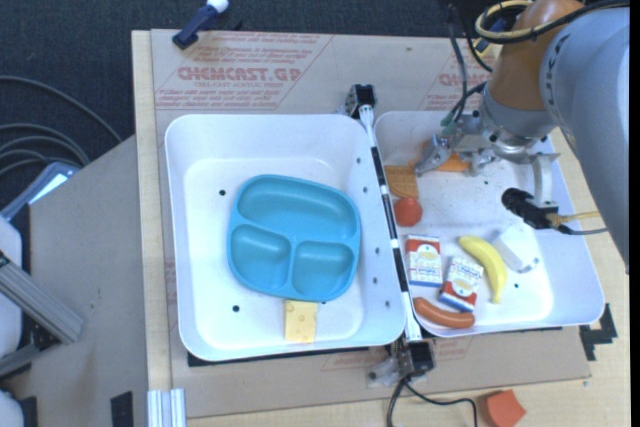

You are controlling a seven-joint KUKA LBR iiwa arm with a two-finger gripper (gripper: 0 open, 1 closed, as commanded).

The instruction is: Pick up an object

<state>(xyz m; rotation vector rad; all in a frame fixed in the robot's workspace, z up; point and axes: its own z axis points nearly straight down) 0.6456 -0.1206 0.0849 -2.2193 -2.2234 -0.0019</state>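
Bench, brown board top: two white bins side by side; blue-white marker at far-left corner.

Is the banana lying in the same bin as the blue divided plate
No, the banana lies in the right bin, while the blue divided plate sits in the left bin.

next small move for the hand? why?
Probably lower straight down onto the small orange object at the back of the right white bin. The hand sits right over it, while the yellow banana and red sausage lie further off, near the front.
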